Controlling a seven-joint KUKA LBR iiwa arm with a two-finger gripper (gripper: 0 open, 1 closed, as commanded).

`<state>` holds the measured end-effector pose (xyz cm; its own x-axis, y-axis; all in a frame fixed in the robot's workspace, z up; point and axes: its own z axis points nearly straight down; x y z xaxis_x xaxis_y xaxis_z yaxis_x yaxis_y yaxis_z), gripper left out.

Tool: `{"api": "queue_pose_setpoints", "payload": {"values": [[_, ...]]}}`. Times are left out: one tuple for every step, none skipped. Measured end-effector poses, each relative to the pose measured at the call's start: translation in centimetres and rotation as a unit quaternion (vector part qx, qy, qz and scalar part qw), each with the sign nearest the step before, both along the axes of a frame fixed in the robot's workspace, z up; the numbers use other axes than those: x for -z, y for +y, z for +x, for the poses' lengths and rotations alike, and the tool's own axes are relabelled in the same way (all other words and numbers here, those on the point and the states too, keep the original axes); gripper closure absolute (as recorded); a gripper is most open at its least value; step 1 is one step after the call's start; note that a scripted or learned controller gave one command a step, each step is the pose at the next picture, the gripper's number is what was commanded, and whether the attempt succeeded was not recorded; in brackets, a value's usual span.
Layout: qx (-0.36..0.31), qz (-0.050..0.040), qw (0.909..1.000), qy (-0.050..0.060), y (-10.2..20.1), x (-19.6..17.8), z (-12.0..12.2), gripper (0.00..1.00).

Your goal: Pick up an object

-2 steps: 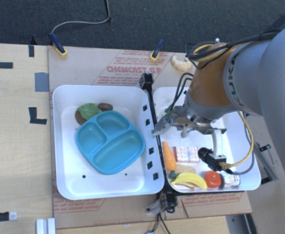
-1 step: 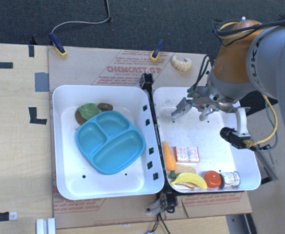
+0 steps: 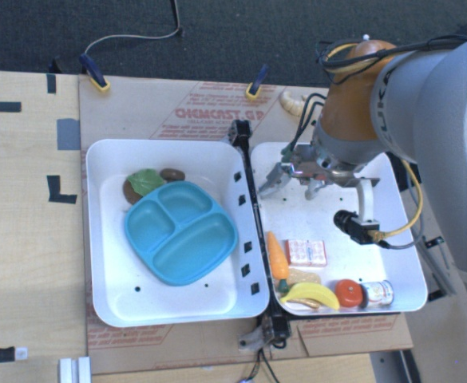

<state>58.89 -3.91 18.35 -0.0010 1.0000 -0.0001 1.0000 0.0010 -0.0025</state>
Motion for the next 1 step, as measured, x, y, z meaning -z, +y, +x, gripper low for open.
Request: {"api": "queue_pose_setpoints", "payload": {"values": [[0.0,0.0,1.0,0.0,-0.01,-0.02,0.02,0.0]]}}
